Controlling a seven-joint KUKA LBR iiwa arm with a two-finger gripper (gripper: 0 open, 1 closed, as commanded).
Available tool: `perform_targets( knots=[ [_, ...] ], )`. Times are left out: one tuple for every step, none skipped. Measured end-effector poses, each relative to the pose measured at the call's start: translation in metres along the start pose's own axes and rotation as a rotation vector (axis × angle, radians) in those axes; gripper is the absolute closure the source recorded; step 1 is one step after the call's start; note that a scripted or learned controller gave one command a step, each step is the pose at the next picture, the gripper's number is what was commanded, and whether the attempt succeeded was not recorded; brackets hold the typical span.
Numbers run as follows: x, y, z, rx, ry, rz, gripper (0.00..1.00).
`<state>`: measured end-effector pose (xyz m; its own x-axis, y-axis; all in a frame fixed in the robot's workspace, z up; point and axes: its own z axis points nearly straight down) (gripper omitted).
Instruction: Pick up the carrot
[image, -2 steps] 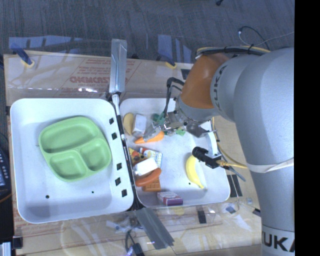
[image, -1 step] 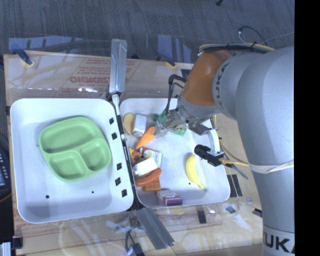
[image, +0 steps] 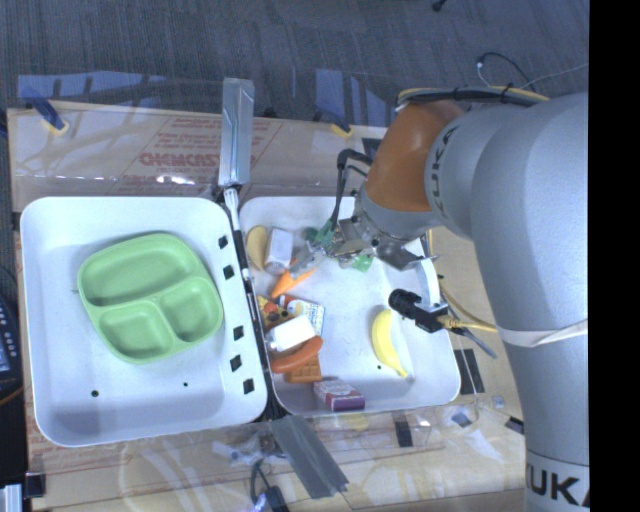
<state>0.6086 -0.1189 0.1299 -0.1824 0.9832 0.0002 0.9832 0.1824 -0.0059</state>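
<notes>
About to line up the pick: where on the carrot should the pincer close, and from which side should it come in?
Grip the carrot near its middle, coming straight down from above. It lies slanted by the right bin's left wall, with a white box just below it, so a sideways approach looks crowded. Close the pincer across its narrow width, probably clear of the leafy end.

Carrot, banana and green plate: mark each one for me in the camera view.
carrot (image: 291, 280): camera view, middle of its orange body.
banana (image: 386, 343): camera view, middle of its curved yellow body.
green plate (image: 150, 262): camera view, floor of its large compartment.
</notes>
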Motion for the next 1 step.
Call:
perform_targets(
  knots=[
    [0.0136,0.0243,0.0389,-0.004,-0.001,0.014,0.0]
  ],
)
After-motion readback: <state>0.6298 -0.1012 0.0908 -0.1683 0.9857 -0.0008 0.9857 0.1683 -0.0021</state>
